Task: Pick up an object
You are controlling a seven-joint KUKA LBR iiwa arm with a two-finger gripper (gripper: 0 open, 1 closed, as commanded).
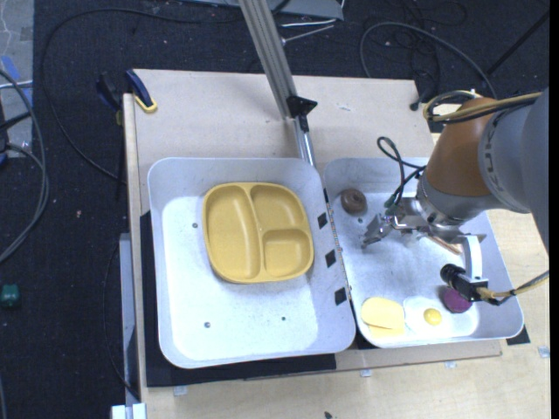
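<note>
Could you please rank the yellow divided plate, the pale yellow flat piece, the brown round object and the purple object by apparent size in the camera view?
1. Yellow divided plastic plate, by far the largest.
2. Pale yellow flat piece.
3. Brown round object and purple object: they look alike, and the purple one is partly hidden, so I won't rank them.

Floor (70, 103): dark speckled carpet, surrounds the desk on all visible sides.
Cables (61, 42): black, loop loosely over the floor at left and upper right.
Desk (218, 116): pale wood top, light tan, bare strip along its far edge.
Pole (266, 46): grey metal, slants from top centre down onto the desk.
Light: even, soft shadows.
</note>
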